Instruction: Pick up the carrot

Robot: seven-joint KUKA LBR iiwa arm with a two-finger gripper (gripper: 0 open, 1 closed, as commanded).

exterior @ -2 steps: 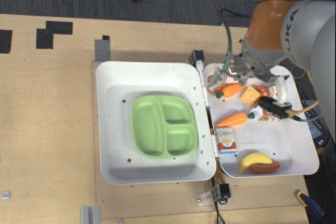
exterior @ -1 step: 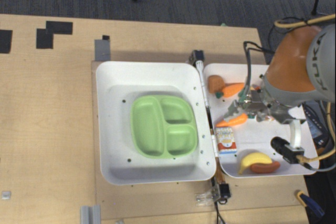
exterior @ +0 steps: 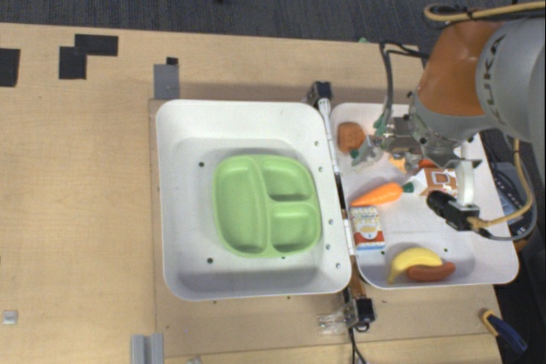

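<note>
The arm (exterior: 478, 72) reaches in from the right, its orange band above the wrist, bent down over the right bin (exterior: 495, 273). The claw (exterior: 394, 147) hangs low inside that bin; whether it is wide or narrow cannot be told. The carrot (exterior: 378, 194) lies on the bin floor just below the claw, apart from it. A brown lump (exterior: 350, 135) sits to the claw's left. A small carton (exterior: 367, 228) lies beyond the carrot, a banana (exterior: 415, 260) further down. The left bin (exterior: 179, 183) holds a green tray (exterior: 264, 205) on the table (exterior: 77, 209).
</note>
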